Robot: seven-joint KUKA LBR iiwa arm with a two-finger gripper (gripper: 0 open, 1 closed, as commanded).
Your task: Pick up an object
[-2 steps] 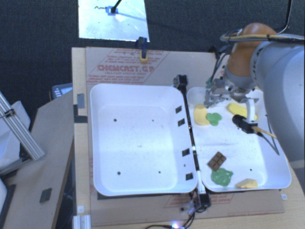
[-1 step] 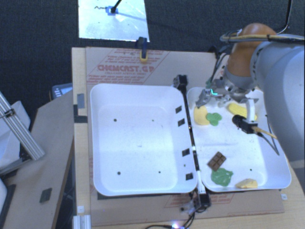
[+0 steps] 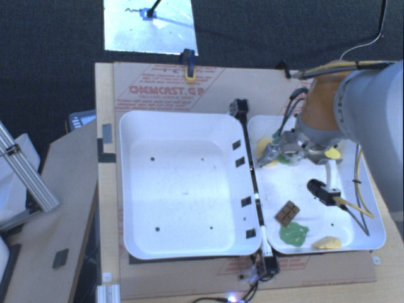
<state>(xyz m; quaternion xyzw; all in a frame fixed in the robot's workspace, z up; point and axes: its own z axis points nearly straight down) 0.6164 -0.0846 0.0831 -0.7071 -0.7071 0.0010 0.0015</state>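
Nearest, the tabletop (image 3: 108, 232) is seen bearing the right bin (image 3: 284, 185), where the end effector (image 3: 278, 151) is held at its far left wall over a yellow object (image 3: 262, 146); whether it is spread or pressed together cannot be told. The object could be shoved against that wall and missed.

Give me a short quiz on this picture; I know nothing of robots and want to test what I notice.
1. True or false: the brown block lies in the left bin.
2. Which thing lies nearest the brown block? A) the green lump B) a red ball C) a blue cup
3. Fill in: the gripper is at the far end of the ____ bin.

Key: 1 false, it lies in the right bin; 2 A; 3 right.
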